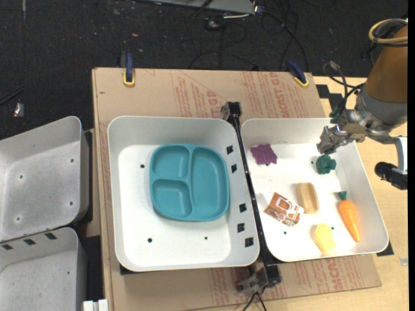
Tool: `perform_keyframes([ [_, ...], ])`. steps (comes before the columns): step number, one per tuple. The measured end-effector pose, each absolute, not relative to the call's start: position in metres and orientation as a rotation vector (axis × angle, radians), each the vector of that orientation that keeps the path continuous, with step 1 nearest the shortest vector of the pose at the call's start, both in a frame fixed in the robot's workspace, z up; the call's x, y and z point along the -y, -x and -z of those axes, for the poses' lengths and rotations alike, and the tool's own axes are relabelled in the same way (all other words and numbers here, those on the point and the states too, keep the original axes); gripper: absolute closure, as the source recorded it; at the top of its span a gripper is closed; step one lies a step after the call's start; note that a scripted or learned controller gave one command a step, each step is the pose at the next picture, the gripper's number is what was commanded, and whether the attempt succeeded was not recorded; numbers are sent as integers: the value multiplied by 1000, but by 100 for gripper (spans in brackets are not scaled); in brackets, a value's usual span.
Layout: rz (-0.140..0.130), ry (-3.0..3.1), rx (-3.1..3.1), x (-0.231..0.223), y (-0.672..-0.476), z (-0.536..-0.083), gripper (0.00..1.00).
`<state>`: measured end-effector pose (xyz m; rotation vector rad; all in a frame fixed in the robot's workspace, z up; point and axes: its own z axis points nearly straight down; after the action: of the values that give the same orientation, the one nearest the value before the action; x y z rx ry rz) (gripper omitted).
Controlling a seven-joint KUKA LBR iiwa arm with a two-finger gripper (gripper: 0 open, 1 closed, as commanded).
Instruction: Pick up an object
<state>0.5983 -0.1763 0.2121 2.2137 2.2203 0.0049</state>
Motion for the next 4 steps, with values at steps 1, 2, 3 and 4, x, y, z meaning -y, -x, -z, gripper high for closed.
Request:
perform_keyframes([
  [1, -1, -2215, -2230, 124, -593, -207, 100],
  [2, -2, -2213, -2230, 70, -592, -221, 100],
  [3, -4, -2211, -2231, 13, -594, -233, 100],
  [4, -3, -2213, -2230, -31, -597, -233, 100],
])
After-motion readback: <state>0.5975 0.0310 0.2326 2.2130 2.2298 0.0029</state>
